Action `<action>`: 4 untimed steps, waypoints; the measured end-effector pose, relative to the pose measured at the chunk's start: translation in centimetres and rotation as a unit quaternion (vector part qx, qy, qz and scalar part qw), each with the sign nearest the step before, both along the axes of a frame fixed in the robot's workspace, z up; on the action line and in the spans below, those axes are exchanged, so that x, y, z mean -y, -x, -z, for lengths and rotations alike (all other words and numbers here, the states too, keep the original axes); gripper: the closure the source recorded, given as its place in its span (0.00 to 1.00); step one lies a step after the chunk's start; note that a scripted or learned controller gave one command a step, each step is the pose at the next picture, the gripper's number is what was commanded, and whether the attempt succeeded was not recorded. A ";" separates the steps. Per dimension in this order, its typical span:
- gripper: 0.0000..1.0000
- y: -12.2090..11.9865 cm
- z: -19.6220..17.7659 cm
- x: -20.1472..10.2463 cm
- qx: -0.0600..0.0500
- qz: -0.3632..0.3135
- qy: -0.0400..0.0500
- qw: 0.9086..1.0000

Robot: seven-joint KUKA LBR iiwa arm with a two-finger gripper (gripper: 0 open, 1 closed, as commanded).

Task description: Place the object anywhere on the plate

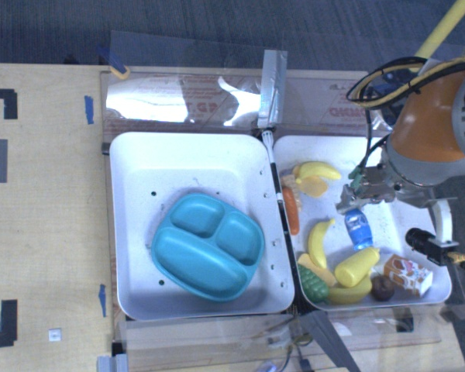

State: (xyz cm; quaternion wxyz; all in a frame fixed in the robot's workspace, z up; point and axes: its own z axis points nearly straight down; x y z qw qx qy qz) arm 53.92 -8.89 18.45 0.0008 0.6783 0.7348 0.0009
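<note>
Light plywood bench (43, 208) with black tape marks and blue tape bits on its left part. Two shallow white bins sit directly on it, side by side and touching: left white bin (132, 177), right white bin (403, 146). A clear plastic sheet (178, 99) lies behind the bins.

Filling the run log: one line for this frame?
arm: over right bin | gripper: above blue bottle | plate: left bin, nothing on it | stage: pre-pick

left bin (132, 208): open floor around plate (208, 244) | right bin (418, 149): toys crowd front, back open
</note>
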 end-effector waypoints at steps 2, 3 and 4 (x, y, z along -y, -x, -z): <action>1.00 -0.1 -0.2 -16.2 -0.001 -0.123 0.000 0.992; 1.00 2.6 0.7 -23.7 -0.002 -0.234 0.000 0.972; 1.00 5.8 -8.2 -18.2 0.003 -0.408 0.002 0.913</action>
